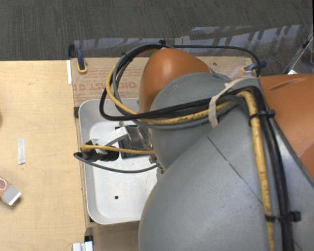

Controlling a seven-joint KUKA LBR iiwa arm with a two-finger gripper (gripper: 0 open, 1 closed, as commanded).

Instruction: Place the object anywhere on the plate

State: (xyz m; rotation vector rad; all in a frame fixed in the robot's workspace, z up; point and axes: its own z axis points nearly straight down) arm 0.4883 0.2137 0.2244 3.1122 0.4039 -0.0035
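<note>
The grey arm (pixel 226 171) leans across from the right, its bulk covering most of the white bin (pixel 106 202) — likely reaching down to work there — so the gripper's state, the plate and the object's place cannot be told.

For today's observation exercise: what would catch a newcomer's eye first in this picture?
The big grey arm with its orange band fills the right and middle, hiding much of the white bin. Yellow and black cables loop over the bin's upper part. On the wooden bench at left lies a small wrapped item.
</note>
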